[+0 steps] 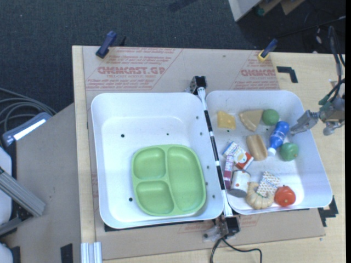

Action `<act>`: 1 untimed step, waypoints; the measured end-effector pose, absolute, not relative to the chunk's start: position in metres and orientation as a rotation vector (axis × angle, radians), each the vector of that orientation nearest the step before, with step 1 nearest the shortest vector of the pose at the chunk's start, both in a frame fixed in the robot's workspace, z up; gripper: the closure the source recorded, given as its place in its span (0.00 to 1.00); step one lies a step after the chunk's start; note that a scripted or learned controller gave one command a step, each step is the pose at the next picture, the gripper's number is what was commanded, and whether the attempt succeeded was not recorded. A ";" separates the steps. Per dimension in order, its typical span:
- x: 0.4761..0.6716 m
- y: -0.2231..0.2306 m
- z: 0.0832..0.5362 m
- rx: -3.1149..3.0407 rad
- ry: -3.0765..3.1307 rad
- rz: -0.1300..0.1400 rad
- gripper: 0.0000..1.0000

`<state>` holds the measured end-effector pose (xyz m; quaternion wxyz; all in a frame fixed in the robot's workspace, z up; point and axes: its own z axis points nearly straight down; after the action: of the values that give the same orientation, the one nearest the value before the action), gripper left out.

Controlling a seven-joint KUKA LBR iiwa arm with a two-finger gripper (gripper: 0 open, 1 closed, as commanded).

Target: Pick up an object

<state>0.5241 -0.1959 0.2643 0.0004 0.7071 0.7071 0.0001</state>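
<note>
Your two-finger gripper [307, 122] sits at the right rim of the right-hand white bin [321, 171]; you cannot tell how it is set. It grips nothing you can see. Just beside it in that bin lie a blue plastic bottle [278, 135] and two green balls [270, 116] [288, 151], with a red tomato-shaped toy [284, 195] near the front corner. Your left-hand white bin [109, 119] carries a green three-compartment plastic tray [168, 179].

The bench [88, 147] bears two white bins, left [109, 114] and right [307, 163], touching.
</note>
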 end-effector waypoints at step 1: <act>0.575 -0.159 0.181 2.222 2.225 -0.001 0.00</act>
<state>0.5748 -0.1594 0.1814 -0.0013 0.7066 0.7076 -0.0004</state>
